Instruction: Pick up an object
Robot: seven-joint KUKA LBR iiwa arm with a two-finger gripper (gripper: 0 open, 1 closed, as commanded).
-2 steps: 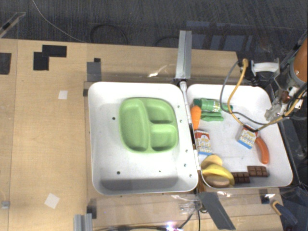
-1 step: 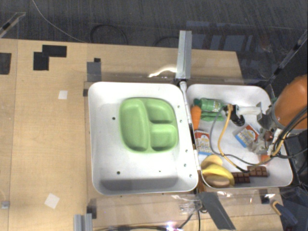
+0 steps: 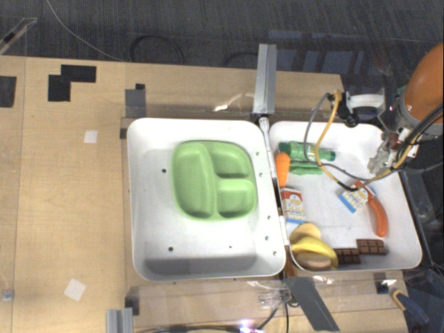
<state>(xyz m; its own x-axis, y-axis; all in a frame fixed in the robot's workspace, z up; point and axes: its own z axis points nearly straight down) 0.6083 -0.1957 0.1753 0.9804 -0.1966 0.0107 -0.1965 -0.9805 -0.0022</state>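
Camera view: end effector (image 3: 386,159), finger state unclear, above right bin (image 3: 409,255); sausage (image 3: 378,216) just below it.

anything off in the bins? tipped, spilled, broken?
Nothing looks spilled or broken. The green divided plate lies flat in the left bin. The right bin holds loose toy food: carrot, banana, chocolate bar, sausage. All lie at mixed angles, crowded toward its left and front.

1. One fixed camera looks down on the bench (image 3: 62,207) at a slant.
2. Both white bins (image 3: 146,186) fit the frame, apparently from moderate range.
3. The arm (image 3: 424,89) enters at right.
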